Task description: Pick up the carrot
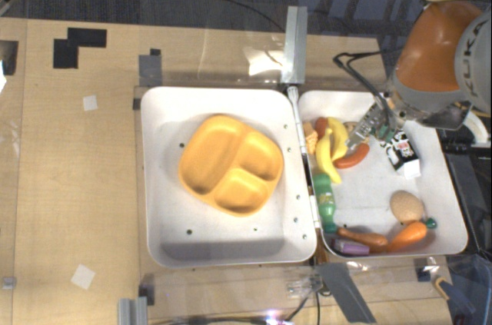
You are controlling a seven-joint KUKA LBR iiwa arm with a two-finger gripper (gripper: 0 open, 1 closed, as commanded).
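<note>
At lower right of frame, carrot (408, 234) lying in right bin (442, 185) near its bottom edge, just below a tan potato (406, 206), beside a sausage (364, 238). Higher up, arm (442, 54) reaching in from right, jaws low over banana (329, 149) and red sausage (351, 156); open or closed, cannot tell. Yellow tray (231, 162) in left bin (161, 185).

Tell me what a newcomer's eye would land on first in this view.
First the yellow divided plate, alone in the left bin. Then the orange-banded arm reaching in from the right, its gripper low over the banana and a red sausage in the right bin. The carrot lies apart at that bin's near edge, beside a potato.
</note>
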